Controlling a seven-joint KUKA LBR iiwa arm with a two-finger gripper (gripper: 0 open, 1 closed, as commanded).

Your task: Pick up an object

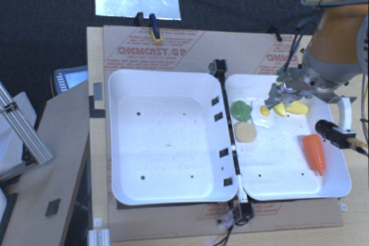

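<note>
My gripper (277, 95) hangs low over the back of the right bin (288, 181), reaching in from the right. Right under and beside it lie yellow pieces (291, 108), one like a corn cob, with a small yellow bit (265, 110) toward the left. A white object (262, 119) lies just in front of them. A green leafy piece (241, 110) and a tan round disc (246, 133) sit near the bin's left wall. An orange carrot (315, 152) lies at the right front. Whether the gripper touches the yellow pieces is hidden by its body.
The left bin (167, 135) stands beside the right one, joined along a divider with black clips (222, 118). A cardboard sheet (173, 49) lies under both bins. A metal rail (23, 129) leans at the far left.
</note>
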